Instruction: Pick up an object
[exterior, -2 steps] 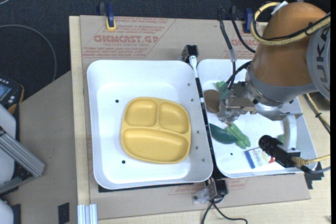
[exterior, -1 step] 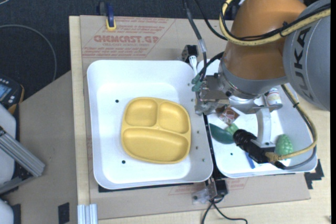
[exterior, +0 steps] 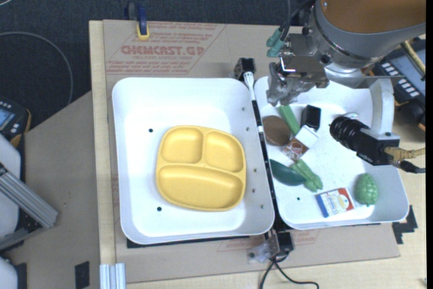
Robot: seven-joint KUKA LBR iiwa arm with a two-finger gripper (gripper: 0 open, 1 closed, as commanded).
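Observation:
My gripper (exterior: 285, 97) hangs over the back left part of the right bin (exterior: 385, 213). Just under it a long light green piece (exterior: 290, 118) slants toward the front, its top end hidden by the gripper. Beside that piece lie a brown round object (exterior: 274, 130) and a small black block (exterior: 311, 116). A small white and brown box (exterior: 302, 143) sits in front of them. Whether anything is held is hidden.
Toward the right bin's front lie a dark green leaf shape (exterior: 285, 174), a green pickle-like piece (exterior: 308, 176), a small red, white and blue carton (exterior: 335, 202) and a green knobbly fruit (exterior: 366, 189). The left bin (exterior: 128, 145) holds a yellow divided plate (exterior: 201, 168).

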